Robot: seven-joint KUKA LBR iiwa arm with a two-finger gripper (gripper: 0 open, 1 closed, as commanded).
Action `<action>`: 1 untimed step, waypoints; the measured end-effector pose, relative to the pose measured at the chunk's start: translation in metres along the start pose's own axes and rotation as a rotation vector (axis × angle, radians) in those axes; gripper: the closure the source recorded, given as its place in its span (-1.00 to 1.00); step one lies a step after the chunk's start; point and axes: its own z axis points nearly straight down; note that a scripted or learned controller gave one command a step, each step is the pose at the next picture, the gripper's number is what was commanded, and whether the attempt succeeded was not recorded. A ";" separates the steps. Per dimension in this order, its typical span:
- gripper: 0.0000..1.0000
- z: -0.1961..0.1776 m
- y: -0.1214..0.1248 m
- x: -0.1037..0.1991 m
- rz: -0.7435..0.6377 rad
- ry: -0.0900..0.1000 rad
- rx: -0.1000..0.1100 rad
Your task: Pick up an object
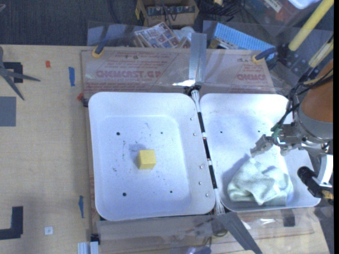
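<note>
Gripper (269, 141) hangs over the right bin (233, 107), just above the crumpled pale cloth (260, 183); I can't tell its state from here. Arm (318, 115) cut off at right. Yellow block (146, 159) sits in the left bin (106, 110).

A small yellow block (146, 159) sits flat on the floor of the left bin (106, 110), just past centre toward 5 o'clock, one corner turned toward the camera. A pale, crumpled cloth (259, 184) lies heaped in the right bin (233, 115) at its 6 o'clock edge, folds bunched and touching the near wall.
</note>
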 end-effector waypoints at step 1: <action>-1.00 -0.130 0.006 -0.014 -0.060 -0.002 -0.004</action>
